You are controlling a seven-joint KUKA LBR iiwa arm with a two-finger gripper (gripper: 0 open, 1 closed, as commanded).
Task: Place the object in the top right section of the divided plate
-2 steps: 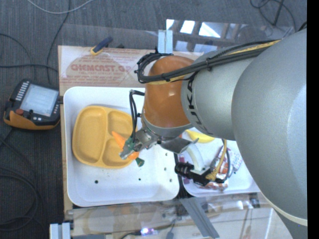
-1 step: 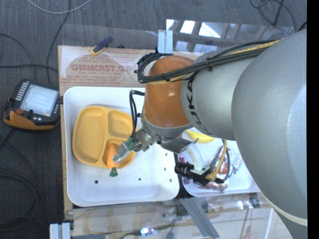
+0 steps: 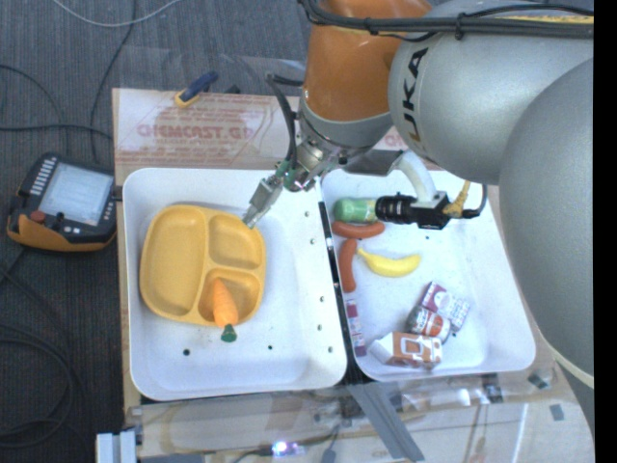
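Bench (image 3: 135,114) carries two white bins side by side: left bin (image 3: 289,355), right bin (image 3: 501,326). Far of the bins, a printed board (image 3: 193,138) lies flat with a blue-yellow item (image 3: 196,88) on its far edge. Left of bench: handheld pendant (image 3: 63,204).

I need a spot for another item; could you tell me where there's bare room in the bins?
Left bin: floor right of and below the plate. Right bin: a patch right of the banana; its left side is crowded.
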